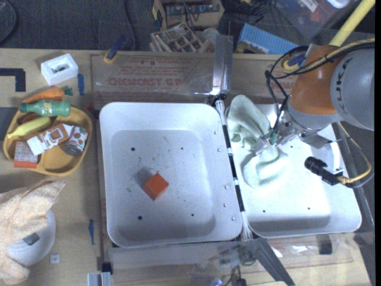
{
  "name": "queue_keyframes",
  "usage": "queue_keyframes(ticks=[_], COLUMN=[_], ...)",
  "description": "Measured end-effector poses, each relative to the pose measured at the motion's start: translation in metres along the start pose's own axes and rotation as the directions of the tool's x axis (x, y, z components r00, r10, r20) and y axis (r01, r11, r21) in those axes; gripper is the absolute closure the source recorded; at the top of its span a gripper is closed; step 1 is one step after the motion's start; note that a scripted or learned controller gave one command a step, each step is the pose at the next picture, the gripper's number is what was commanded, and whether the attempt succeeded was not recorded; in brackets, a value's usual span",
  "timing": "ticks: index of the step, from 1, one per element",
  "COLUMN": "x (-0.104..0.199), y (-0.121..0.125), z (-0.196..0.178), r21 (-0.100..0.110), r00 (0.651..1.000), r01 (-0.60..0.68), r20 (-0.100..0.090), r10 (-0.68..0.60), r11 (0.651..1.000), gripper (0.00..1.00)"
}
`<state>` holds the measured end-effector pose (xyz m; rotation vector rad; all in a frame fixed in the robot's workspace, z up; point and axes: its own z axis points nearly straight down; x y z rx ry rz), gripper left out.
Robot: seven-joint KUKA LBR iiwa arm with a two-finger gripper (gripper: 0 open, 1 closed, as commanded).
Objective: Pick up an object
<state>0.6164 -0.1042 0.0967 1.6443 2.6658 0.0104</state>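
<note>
In L bin (107, 159), lower-left of its floor: orange block (156, 186), alone, well apart from walls. Scattered dark specks round it.

In R bin (309, 216), mid-right of frame: pale green cloth (247, 119), crumpled, running from bin's upper-left corner down toward its ctr, close to the shared wall btw bins.

Coming in from right edge of frame: grey arm (357, 91) w/ orange band (315, 85). Hand (271, 139) low over R bin, tip down at the cloth's mid part, looks touching it. Can't tell if hand wide or narrow, tip too small and blurred against the cloth. Can't tell any grip on cloth either.

Block and hand well apart, in separate bins.

On worktop (89, 58), left of bins: yellow bowl (59, 162) w/ toy food, incl. green bottle (50, 108) on top. Above it, upper left of frame: small white box (59, 69). Lower left corner: peach cloth (30, 210), bunched.
</note>
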Motion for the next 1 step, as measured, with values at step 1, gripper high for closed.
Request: queue_keyframes(ticks=[1], x=[0.0488], y=[0.0649], z=[-0.0857], r21=[0.012], r00=[0.997], r01=[-0.074], r20=[-0.003], r10=[0.074], r11=[0.997], gripper=[1.00])
